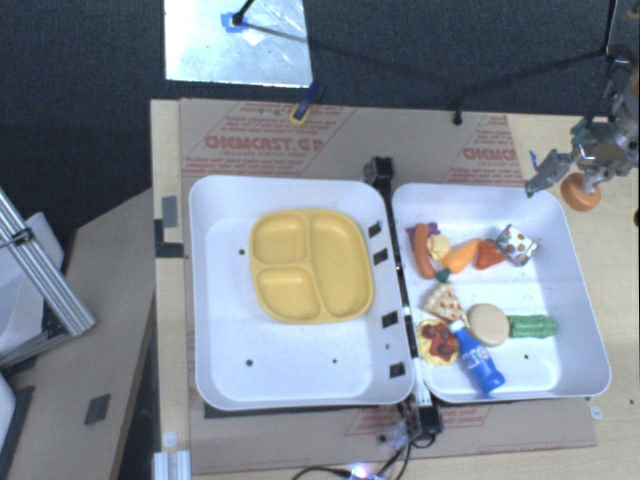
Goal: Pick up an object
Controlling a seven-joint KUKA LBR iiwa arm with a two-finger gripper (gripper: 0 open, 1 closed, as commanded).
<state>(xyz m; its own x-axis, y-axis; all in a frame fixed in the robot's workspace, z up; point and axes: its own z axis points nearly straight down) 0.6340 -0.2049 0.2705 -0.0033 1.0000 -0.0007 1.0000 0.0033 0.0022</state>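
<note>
Gripper (560,173): above right bin's (580,268) far right corner, finger state unclear. Toy foods (470,288): nearer, to its left.

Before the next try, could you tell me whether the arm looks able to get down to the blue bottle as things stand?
Probably yes: the blue bottle lies uncovered near the front of the right bin, open from above.

Two white bins (215,368) are counted, one yellow divided plate (308,265) in the left, and roughly nine small toy items (470,255) in the right.
</note>
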